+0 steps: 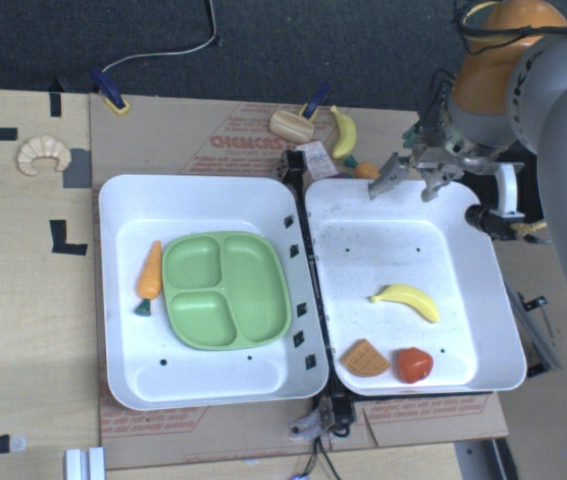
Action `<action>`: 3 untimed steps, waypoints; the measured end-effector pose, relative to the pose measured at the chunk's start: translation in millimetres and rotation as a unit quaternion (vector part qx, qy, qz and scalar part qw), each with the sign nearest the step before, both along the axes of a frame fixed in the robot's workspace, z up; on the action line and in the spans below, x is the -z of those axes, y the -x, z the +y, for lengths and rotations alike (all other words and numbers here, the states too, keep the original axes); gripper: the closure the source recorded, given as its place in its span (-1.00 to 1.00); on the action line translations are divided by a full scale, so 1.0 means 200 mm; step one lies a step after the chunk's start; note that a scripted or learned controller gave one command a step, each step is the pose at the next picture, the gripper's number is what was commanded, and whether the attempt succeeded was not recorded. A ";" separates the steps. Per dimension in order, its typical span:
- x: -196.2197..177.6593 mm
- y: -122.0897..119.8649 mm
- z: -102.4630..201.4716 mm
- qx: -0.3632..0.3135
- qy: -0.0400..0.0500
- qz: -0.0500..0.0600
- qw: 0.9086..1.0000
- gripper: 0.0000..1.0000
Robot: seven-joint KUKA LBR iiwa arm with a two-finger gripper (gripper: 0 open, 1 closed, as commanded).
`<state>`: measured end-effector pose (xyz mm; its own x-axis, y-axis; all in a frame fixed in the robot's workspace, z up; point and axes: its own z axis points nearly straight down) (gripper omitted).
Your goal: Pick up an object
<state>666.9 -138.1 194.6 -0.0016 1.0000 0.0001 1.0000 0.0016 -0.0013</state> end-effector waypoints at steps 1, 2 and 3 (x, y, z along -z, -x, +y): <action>0.54 0.22 -0.02 0.000 0.000 -0.001 1.000 -1.00; 0.54 0.55 -0.16 0.001 0.002 -0.002 1.000 -1.00; 0.54 0.68 -0.02 0.001 0.002 -0.004 1.000 -1.00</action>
